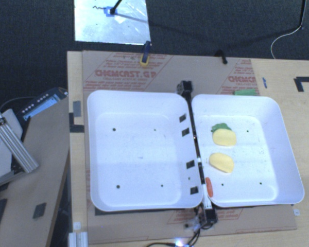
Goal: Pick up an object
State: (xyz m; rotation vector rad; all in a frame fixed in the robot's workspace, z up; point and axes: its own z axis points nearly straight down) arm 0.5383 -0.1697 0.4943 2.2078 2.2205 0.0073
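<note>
Bench (278,76) carries two bins; in the right bin (286,153) we see two yellow pieces (223,137) untouched. Nothing is picked yet; the gripper's state we cannot tell.

Left bin (139,153): floor left open throughout.
Right bin (257,184): left part taken by two yellow pieces (222,150) and, possibly, an orange piece (209,187) by the divider (194,148).

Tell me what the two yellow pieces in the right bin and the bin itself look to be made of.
Upper yellow piece and lower yellow piece: probably soft foam or matte plastic, going by the even colour, rounded edges and lack of glare. Right bin: likely thin moulded plastic, smooth and slightly glossy, with rounded corners and a raised rim.
</note>
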